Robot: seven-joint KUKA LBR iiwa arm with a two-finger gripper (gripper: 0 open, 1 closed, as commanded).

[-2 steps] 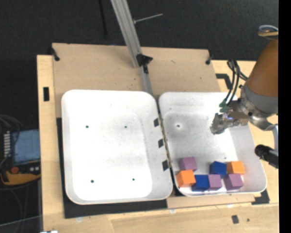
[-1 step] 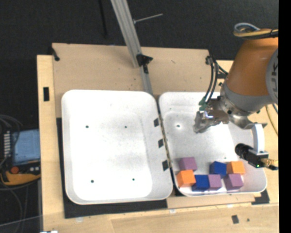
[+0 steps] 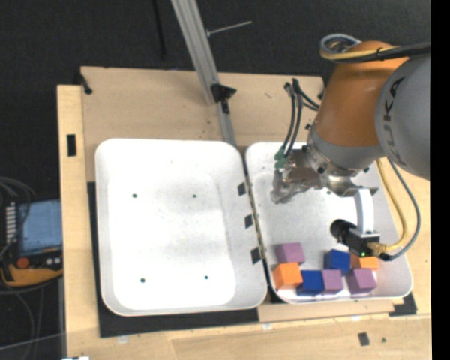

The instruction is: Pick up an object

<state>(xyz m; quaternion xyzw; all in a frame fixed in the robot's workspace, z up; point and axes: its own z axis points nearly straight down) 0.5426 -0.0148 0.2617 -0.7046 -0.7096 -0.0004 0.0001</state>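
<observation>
Pincer (image 3: 283, 187) sits over the upper left part of the right bin (image 3: 315, 208), hanging off the grey wrist with the orange band (image 3: 352, 96) above it in frame. Finger tips blur together against the white floor; cannot tell how far apart they stand. Nothing visible between them. Whether the tips touch the bin floor is also unclear.

All the blocks lie below the pincer in frame, bunched along the near edge of that same bin, well apart from the tips. Closest one: purple block (image 3: 289, 253), almost straight below the pincer. Orange block (image 3: 288, 274) touches it on the near side. Blue block (image 3: 311, 282) is just right of the orange one, with a second purple block (image 3: 332, 280) tight against it. Another blue block (image 3: 337, 260) sits further right and a bit higher, partly behind a small black fitting (image 3: 345, 233) on the arm. Third purple block (image 3: 361, 280) is the farthest right of the bunch, down-right of the pincer.

Left bin (image 3: 172, 223) is off to the pincer's left, its rim touching the right bin's rim at the black clips (image 3: 249, 221) between them. Metal pole (image 3: 199, 47) runs slantwise up-left of the pincer, ending near the bins' shared top corner. Cables (image 3: 294, 130) loop down just above the pincer. Blue box (image 3: 41, 225) lies far left, off the bench.
</observation>
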